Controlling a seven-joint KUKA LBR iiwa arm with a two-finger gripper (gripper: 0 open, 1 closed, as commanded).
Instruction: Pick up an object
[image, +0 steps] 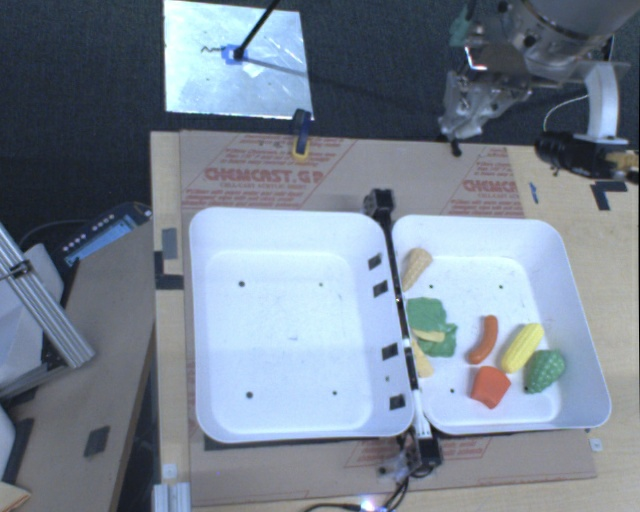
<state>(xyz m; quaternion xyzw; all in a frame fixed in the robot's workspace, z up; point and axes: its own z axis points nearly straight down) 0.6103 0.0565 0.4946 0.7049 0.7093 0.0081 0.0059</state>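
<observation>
Around your work area you have a brown board (420, 170) printed with red lettering lying on the surface under both bins, a shiny metal sheet (235, 60) on the dark floor at the far left, and a yellow-and-blue clamp (300, 135) on the board's far edge. A row of black clips (385, 290) runs along the seam where the two bins meet. The gripper (465, 110) hangs at the far right, beyond the bins' far edge and well apart from every object, so nothing blocks the way down to them; you cannot tell from here whether the jaws are spread or pressed together. The candidate objects are all small toy foods lying in the right bin (560, 260). A pale yellow corn piece (415, 266) lies at its far left, close to the seam. Nearer you is a green leafy piece (430, 322) with a small yellow strip (428, 336) on top of it, and another pale piece (423, 362) just beside the seam. Toward the right, a red sausage (484, 339) lies tilted, a yellow corn cob (521, 346) sits just beside it, a green bumpy piece (544, 370) touches the cob's near end, and an orange chunk (490, 386) sits near the bin's near wall. The left bin (215, 240) shows its bare white floor with a few dark dots.
</observation>
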